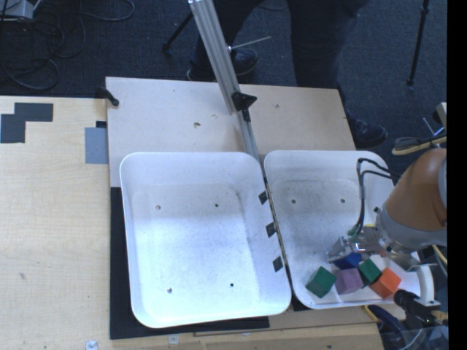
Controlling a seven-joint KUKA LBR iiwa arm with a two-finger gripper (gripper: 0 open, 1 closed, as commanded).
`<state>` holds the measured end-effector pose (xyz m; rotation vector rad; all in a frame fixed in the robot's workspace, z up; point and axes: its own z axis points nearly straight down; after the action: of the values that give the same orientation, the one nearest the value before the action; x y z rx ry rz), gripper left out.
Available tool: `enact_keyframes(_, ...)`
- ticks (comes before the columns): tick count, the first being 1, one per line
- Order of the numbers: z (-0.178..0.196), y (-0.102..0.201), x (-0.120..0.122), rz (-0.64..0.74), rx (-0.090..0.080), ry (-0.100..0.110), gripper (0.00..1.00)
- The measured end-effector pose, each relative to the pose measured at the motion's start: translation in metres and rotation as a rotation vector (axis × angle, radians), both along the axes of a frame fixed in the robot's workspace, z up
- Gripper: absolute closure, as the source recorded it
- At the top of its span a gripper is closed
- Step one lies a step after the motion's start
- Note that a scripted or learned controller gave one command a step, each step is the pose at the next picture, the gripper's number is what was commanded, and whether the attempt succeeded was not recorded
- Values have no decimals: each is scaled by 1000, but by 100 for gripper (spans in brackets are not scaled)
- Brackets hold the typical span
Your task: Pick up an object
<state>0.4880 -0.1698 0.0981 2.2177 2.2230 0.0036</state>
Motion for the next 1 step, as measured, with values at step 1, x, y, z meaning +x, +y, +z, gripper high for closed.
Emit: enact_keyframes(1, 96, 93, 28, 6, 2, -2, 100)
